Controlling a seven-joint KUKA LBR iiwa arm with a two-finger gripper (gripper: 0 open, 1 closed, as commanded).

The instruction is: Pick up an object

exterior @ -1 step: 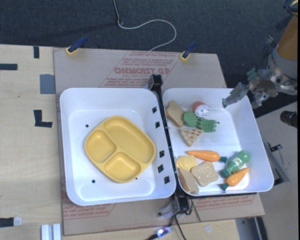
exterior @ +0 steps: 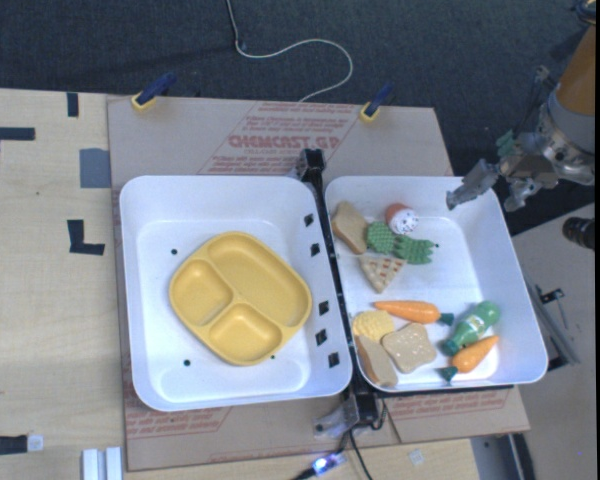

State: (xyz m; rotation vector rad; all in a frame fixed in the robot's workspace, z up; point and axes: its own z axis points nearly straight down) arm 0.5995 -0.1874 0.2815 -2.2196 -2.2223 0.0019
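Toy food (exterior: 412,298) fills the right bin (exterior: 516,268): bread slices, carrots, a green bottle and a green plush piece. We see our gripper (exterior: 489,186) poised over that bin's upper right corner, its two fingers spread apart and holding nothing. A yellow tray (exterior: 240,296) lies in the left bin (exterior: 140,268).

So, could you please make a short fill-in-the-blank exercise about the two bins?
1. The yellow tray lies in the ____ bin.
2. The tray has ____ compartments.
3. The gripper hovers over the far ____ corner of the right bin.
4. The long carrot is coloured ____.

Missing words: left; three; right; orange
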